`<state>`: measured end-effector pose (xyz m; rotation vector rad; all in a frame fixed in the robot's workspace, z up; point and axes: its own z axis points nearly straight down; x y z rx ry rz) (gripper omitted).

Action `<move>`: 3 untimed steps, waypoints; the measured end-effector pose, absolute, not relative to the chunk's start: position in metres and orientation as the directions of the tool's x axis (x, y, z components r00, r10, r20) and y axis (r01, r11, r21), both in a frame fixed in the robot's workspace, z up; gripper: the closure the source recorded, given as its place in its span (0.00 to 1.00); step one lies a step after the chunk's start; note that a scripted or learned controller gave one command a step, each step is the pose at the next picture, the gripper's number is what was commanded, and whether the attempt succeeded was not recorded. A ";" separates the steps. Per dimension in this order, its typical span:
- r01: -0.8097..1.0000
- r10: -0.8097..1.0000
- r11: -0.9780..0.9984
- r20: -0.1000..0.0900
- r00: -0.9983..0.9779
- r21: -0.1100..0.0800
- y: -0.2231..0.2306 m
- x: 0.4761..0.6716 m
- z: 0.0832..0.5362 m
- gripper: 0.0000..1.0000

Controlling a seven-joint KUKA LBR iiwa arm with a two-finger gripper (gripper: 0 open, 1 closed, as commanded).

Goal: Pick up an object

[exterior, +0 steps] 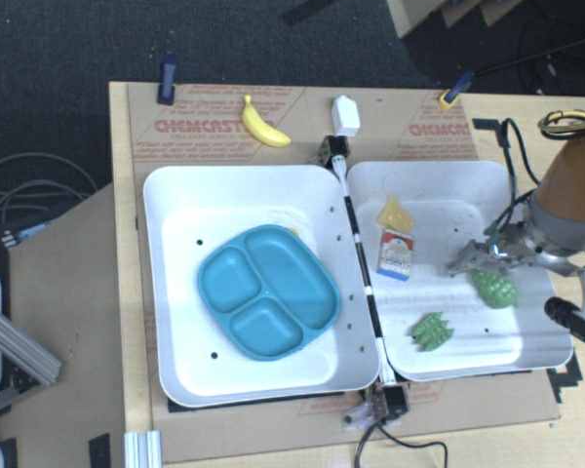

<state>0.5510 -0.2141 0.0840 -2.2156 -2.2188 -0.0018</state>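
While I watch from above, my arm's two-finger gripper (478, 257) hangs low in the right white bin (439, 354); I cannot tell its finger spread. A bumpy green toy (494, 289) lies just beside it, near a smaller green leafy toy (432, 330).

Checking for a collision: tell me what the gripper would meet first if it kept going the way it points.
The gripper points toward the view's left across the right bin. Going straight on, it would probably meet the small red-and-white carton first, though depth is unclear from above.
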 end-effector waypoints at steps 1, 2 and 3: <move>1.000 1.000 0.000 0.001 0.000 0.000 -0.215 0.552 0.095 1.00; 1.000 1.000 -0.001 0.001 0.001 -0.002 -0.224 0.532 0.088 1.00; 1.000 1.000 0.003 0.008 -0.003 -0.003 -0.220 0.533 0.088 0.00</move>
